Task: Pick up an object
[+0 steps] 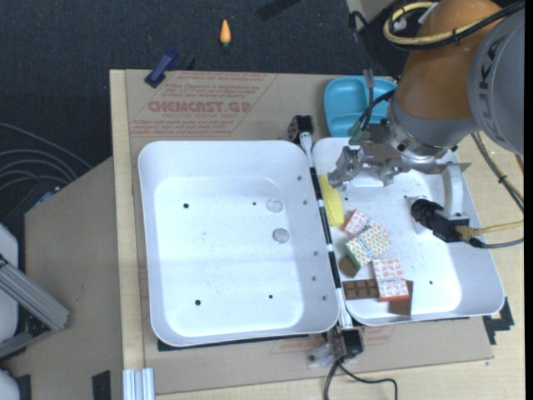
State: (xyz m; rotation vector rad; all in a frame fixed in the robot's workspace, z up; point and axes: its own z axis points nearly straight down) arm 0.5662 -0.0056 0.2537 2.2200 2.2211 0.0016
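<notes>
My gripper hangs over the back left part of the right bin, just behind a yellow piece that lies along the bin's left wall. In front of the yellow piece lie several small items. Among them are a red-and-white patterned box, a green-dotted box, a red-speckled box and a brown chocolate-like bar. Nothing is visibly held in the gripper. The grey arm with its orange band comes in from the upper right.
The left bin shows two small grey round spots on its floor. A light blue plastic thing lies behind the right bin. A blue item and a small orange item lie beyond the cardboard sheet.
</notes>
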